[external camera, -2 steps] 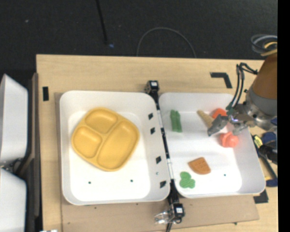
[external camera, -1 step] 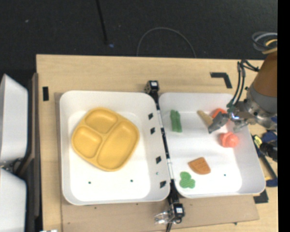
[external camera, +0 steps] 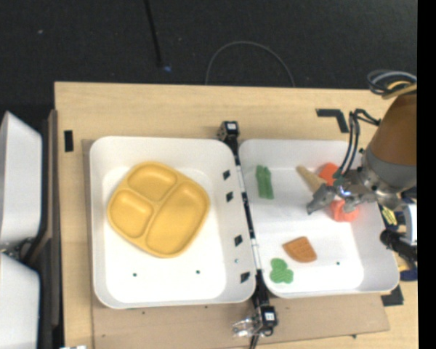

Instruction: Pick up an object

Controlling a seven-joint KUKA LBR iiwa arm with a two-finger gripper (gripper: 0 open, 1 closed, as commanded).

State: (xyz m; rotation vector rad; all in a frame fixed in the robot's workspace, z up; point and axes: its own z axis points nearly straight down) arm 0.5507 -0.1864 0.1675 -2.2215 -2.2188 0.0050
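My gripper [external camera: 333, 195] hangs low over the right bin [external camera: 320, 286], near its right side, with the orange-banded arm [external camera: 396, 137] above it. Just under and around it lie orange-red pieces [external camera: 344, 209], one of them at the far side [external camera: 328, 171], and a tan stick [external camera: 306, 174]. I cannot make out whether any of them is held. A green block [external camera: 264, 182] lies to the left in the same bin. A brown-orange wedge [external camera: 299, 249] and a green clump [external camera: 280, 271] lie near the front wall.
The left bin [external camera: 109, 282] holds a yellow divided plate [external camera: 158, 208]. A ridge with black clips [external camera: 241, 217] separates the two bins. Cables [external camera: 352, 122] hang by the arm at the bench's right.
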